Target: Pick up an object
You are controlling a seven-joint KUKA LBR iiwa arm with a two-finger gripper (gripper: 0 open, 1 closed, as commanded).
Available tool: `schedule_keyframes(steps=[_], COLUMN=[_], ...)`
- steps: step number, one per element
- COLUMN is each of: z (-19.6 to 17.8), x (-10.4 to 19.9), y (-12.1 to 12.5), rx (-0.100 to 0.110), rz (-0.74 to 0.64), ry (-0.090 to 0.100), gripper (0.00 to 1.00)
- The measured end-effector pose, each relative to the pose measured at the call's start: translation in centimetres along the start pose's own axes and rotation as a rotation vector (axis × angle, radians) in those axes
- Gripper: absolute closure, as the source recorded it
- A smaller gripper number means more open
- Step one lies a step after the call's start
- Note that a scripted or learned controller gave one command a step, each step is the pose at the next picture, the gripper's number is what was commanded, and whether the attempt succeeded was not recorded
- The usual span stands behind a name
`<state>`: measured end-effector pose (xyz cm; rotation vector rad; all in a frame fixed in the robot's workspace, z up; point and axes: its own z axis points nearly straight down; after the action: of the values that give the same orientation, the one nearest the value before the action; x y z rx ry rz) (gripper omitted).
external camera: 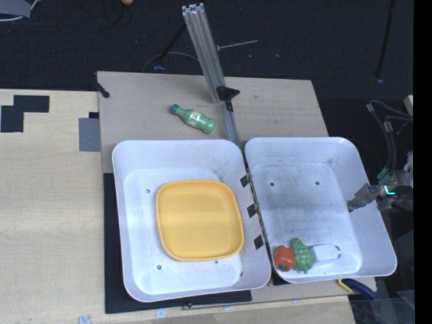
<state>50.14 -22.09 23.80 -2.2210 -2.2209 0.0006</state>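
In the left bin lies a yellow square plate. The right bin holds a red and green toy vegetable and a small white piece near its front edge. A green bottle lies on its side on the bench behind the bins. My gripper pokes in at the right bin's right rim, well away from the toys; its dark tip is too small to read.
A slanted aluminium rail rises from behind the bins, ending at a black bracket near the seam. Black clips join the two bins. Cables hang at the right by the arm.
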Motion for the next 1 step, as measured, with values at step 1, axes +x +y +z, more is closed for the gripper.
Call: schedule_keyframes(steps=[1], z=[0.00], x=[0.00], y=[0.00], rx=[0.000], rz=[0.000], ry=[0.000], gripper=[0.00])
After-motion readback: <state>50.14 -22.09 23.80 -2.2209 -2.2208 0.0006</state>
